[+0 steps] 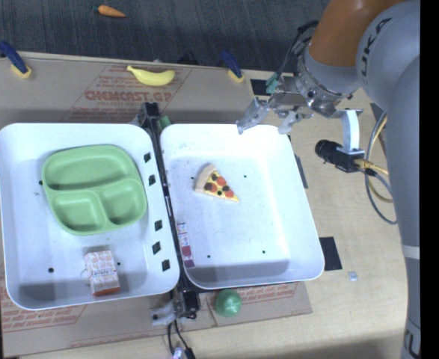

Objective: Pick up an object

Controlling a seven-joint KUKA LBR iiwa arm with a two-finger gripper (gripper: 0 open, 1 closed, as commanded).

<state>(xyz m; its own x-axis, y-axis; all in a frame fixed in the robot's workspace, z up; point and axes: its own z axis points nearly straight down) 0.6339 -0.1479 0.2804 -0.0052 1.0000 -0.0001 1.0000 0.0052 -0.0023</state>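
Observation:
A toy pizza slice (pixel 218 184) lies in the right bin (pixel 238 274), a little left of its middle. In the left bin (pixel 13 223) sit a green divided tray (pixel 93 188) and, near the front wall, a small printed carton (pixel 102 271). My gripper (pixel 266 121) hangs over the back rim of the right bin, up and to the right of the pizza slice. Its two fingers stand apart, open, with nothing between them.
A yellow banana (pixel 151 74) lies on the cardboard behind the bins. A green ball (pixel 228 302) rests in front of the right bin. An orange carrot (pixel 111 10) lies on the dark floor. Blue clamps (pixel 15 58) hold the cardboard's back edge.

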